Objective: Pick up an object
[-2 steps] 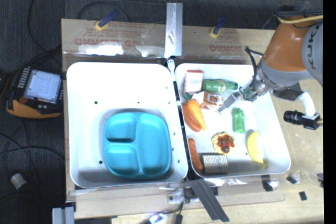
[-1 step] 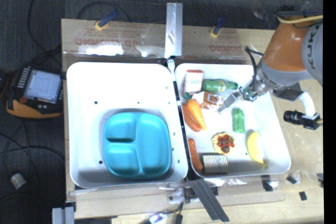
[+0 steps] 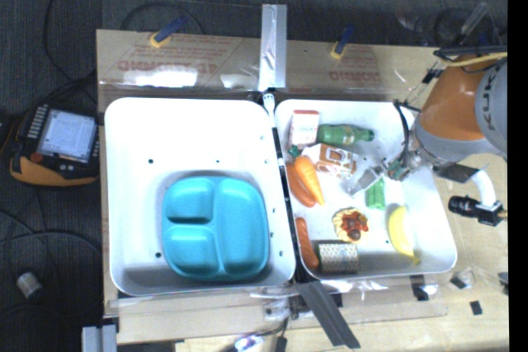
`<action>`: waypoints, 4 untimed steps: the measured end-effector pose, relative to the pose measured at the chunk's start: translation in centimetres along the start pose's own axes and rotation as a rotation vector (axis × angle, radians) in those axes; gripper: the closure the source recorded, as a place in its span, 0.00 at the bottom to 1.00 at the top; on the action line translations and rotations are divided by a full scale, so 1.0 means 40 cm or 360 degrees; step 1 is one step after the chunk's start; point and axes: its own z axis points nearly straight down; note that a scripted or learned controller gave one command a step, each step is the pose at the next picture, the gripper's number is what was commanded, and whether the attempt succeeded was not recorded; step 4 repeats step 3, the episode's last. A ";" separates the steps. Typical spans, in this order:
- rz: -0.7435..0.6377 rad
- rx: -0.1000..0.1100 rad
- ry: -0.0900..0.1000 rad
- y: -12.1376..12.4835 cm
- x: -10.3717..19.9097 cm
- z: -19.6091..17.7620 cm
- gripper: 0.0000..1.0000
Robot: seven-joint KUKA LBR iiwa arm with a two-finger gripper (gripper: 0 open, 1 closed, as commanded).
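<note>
My gripper reaches into the right bin from the right, low over its middle. Just below it lies a small green item; whether the two touch I cannot tell. To the gripper's left lie an orange-and-white packet and a carrot. A green bottle and a white-and-red carton lie at the bin's far side. Nearer the front lie a banana, a small pizza piece, a grey block and a red sausage.
The left bin holds a blue compartment tray toward its front. The arm's orange band stands over the right bin's far right corner. A handheld screen unit lies on the floor at left.
</note>
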 end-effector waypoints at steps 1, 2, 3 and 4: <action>0.0000 -0.0008 -0.0001 0.006 0.001 -0.027 1.00; 0.0167 0.0012 0.0008 0.155 0.099 -0.280 1.00; 0.0318 0.0014 0.0008 0.289 0.159 -0.350 1.00; 0.0318 0.0014 0.0008 0.289 0.159 -0.350 1.00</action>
